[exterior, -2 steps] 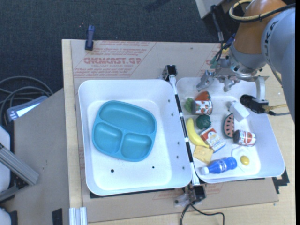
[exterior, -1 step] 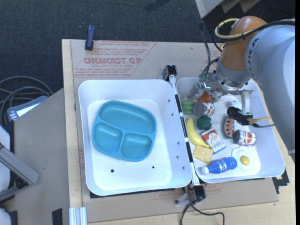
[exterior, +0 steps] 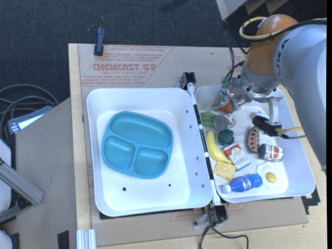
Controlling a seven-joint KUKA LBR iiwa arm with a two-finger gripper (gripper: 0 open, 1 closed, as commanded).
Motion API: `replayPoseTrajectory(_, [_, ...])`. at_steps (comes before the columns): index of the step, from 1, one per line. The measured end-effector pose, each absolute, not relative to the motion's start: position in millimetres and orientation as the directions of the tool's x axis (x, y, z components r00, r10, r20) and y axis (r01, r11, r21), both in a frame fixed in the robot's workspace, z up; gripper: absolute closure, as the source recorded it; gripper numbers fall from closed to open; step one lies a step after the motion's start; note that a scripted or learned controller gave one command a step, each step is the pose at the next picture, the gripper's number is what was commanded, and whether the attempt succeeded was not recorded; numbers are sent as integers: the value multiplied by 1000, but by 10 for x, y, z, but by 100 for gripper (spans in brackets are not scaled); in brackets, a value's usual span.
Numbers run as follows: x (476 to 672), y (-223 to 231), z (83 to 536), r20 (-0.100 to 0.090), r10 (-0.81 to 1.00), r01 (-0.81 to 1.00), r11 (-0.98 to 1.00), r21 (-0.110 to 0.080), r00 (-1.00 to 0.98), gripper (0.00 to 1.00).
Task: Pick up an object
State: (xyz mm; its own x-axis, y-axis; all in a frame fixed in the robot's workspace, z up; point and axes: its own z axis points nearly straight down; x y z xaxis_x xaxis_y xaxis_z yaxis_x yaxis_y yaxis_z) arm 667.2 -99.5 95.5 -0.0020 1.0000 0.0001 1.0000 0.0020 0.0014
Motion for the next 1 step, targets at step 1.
replayPoseTrajectory(1, [6278, -298, 1855, 1, 1000, 1000, 2, 1, -2, 100])
